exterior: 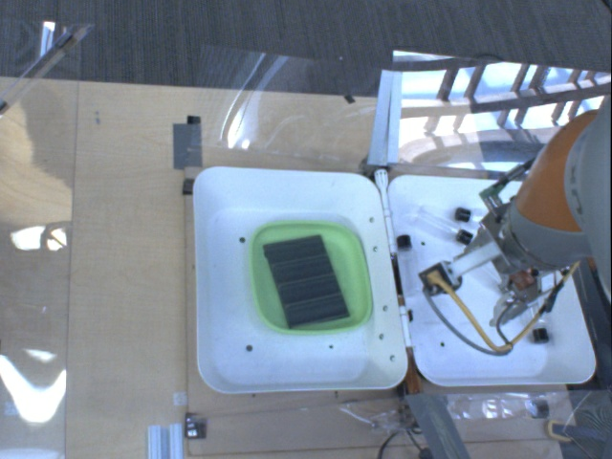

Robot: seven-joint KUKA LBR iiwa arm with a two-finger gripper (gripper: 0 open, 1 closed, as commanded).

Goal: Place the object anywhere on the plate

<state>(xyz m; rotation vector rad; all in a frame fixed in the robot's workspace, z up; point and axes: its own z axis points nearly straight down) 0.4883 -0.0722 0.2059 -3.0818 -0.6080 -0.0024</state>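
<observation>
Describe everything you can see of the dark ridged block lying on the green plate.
The dark ridged block is a flat, charcoal-grey rectangle, crossed by a few shallow grooves that split its top into bands. It looks like matte plastic or rubber. It lies flat, turned slightly askew, in the middle of the square green plate, which sits in the left white bin. Only the plate touches it.

camera: fixed overhead | slanted down | covers both bins (206, 256), arm enters right
</observation>
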